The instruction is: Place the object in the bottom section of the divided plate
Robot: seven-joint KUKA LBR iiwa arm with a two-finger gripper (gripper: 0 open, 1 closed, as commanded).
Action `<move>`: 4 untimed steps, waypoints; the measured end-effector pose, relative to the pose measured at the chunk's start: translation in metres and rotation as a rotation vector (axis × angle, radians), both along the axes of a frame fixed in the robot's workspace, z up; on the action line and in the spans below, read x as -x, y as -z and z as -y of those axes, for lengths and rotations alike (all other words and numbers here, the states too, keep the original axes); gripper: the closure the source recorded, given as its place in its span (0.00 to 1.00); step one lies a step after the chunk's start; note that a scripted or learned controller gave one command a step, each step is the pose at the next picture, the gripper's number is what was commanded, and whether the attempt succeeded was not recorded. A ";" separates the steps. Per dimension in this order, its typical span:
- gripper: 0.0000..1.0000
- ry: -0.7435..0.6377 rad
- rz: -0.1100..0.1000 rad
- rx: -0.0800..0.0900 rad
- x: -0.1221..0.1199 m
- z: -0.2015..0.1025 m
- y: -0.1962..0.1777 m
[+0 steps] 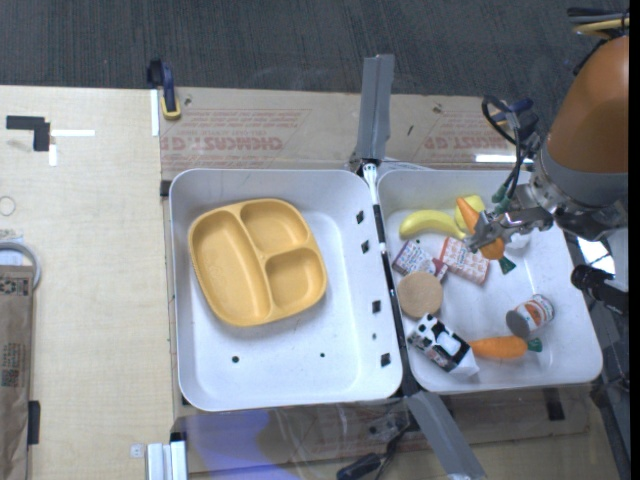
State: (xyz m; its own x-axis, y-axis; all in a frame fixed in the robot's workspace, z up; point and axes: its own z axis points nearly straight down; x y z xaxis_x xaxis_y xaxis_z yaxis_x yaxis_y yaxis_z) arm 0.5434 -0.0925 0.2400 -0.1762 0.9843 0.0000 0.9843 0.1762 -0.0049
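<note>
Gripper [487,236] over right bin [570,363]; divided plate [258,260] well left.

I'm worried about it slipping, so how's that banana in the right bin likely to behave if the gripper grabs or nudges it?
The banana looks like smooth toy plastic, so probably light, stiff and somewhat slippery between narrow fingers. Its curved shape lies flat on the right bin, so a push would likely spin or slide it rather than roll it. The gripper is right beside it.
</note>
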 end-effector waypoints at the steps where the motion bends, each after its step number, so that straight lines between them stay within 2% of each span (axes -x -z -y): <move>1: 1.00 -0.128 -0.001 0.000 -0.016 -0.074 -0.024; 2: 1.00 -0.200 -0.004 0.000 -0.032 -0.147 0.053; 3: 1.00 -0.343 -0.004 -0.001 0.054 -0.190 0.052; 4: 1.00 -0.182 -0.002 0.003 0.011 -0.263 0.026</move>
State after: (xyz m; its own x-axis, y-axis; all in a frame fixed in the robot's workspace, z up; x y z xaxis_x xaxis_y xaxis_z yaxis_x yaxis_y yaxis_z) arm 0.5320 0.1706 0.2140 -0.3512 0.9363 -0.0020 0.9363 0.3512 -0.0077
